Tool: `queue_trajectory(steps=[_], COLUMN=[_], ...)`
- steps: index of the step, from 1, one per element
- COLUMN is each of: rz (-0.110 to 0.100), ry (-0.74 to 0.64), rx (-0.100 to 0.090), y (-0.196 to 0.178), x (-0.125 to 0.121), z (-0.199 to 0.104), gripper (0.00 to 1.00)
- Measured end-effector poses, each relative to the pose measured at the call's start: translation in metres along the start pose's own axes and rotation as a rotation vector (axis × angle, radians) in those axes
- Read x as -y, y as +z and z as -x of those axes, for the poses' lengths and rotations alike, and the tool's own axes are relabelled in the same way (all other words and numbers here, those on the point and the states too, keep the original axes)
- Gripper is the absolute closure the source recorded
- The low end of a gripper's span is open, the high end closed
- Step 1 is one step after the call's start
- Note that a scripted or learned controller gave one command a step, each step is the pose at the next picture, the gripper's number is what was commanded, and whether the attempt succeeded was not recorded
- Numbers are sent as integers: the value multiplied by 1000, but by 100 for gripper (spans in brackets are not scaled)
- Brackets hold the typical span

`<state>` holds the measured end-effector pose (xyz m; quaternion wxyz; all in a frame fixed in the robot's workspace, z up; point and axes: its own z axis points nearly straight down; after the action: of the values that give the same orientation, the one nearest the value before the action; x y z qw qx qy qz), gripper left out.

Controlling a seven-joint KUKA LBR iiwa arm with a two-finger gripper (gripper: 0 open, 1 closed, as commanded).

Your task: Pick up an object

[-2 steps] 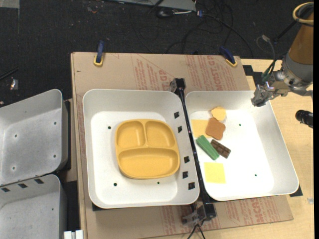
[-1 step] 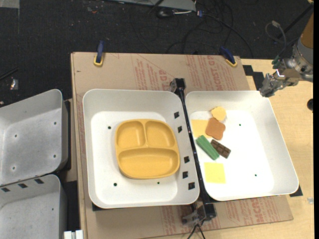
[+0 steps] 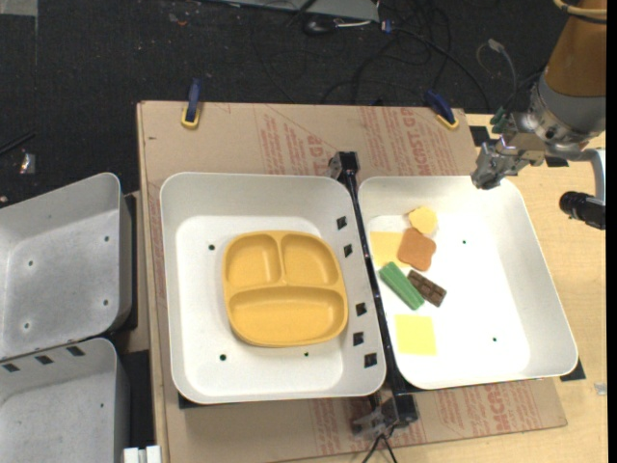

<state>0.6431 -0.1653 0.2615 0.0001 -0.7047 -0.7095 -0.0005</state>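
My pincer (image 3: 487,174) hangs over the far rim of the right bin (image 3: 540,258); whether it is released or clenched I cannot tell. The pickable pieces cluster against that bin's left wall — yellow piece (image 3: 422,221), orange piece (image 3: 416,249), green block (image 3: 400,285), brown bar (image 3: 426,287), yellow square (image 3: 415,335) — leaving the bin's right half open floor. The left bin (image 3: 193,258) carries a yellow divided tray (image 3: 285,288) on the worktop (image 3: 289,133).
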Motion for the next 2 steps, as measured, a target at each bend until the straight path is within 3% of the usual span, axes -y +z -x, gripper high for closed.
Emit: queue_trajectory(steps=[2], rz=[-2], ry=[-1], rx=[-1], y=[4], x=[26], z=[-118], gripper=[100])
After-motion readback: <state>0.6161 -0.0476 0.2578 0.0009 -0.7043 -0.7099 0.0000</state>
